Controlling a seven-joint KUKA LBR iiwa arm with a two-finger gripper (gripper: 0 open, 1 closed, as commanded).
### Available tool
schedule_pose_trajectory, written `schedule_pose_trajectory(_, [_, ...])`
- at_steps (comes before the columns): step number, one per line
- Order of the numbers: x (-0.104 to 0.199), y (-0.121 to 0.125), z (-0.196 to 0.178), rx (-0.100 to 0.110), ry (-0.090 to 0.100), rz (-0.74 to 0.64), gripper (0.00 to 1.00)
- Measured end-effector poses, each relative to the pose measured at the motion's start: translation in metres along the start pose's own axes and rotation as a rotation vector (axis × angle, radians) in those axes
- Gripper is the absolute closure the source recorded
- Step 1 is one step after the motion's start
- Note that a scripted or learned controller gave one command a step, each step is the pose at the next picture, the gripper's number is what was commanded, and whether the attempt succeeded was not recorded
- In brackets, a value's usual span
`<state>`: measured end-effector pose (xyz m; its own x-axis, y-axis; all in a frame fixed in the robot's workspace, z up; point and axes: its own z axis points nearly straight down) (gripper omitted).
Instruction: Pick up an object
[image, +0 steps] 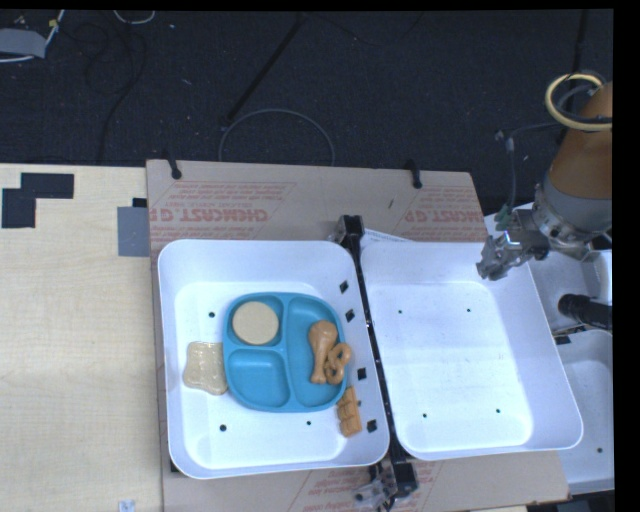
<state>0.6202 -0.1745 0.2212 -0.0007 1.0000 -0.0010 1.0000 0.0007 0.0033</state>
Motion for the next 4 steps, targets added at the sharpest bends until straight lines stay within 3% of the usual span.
schedule_pose_trajectory(2, [0.101, -0.037, 0.016, 0.009, 0.004, -0.003, 1.0])
schedule_pose_trajectory(4, [0.21, -0.074, -0.003, 0.009, 0.004, -0.004, 1.0])
